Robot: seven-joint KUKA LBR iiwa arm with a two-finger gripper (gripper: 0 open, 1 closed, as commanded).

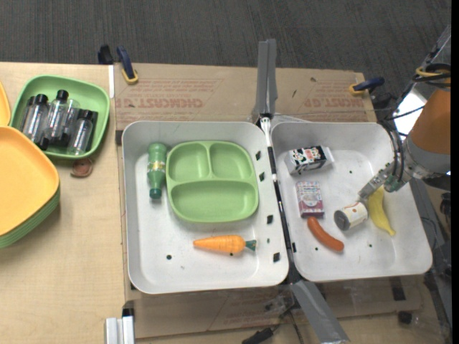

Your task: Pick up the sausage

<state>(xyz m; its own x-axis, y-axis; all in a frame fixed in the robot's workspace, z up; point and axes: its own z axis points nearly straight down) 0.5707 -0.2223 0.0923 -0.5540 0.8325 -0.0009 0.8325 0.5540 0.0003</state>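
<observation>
— Hovering over the right bin (412, 264), were you?

— I was. My gripper (374, 188) hung low at that bin's right side, just above the banana (380, 214) and close to the small white cylinder (351, 216) lying beside it.

— And your fingers (371, 190)?

— I could not tell whether they were wide or narrow; they showed as one grey tip at that slant. Nothing was visibly between them.

— Where was the sausage (325, 234)?

— It lay flat on the bin floor, towards the near edge, slanting down to the right. It sat just below the pink packet (310, 198) and left of the cylinder, apart from my gripper.

— Anything else in there?

— A small black-and-white carton (309, 158) towards the far side.

— And the left bin (135, 213)?

— It carried a green divided plate (211, 180), a green bottle (155, 169) beside the plate's left edge, and a toy carrot (224, 244) near the front.
</observation>
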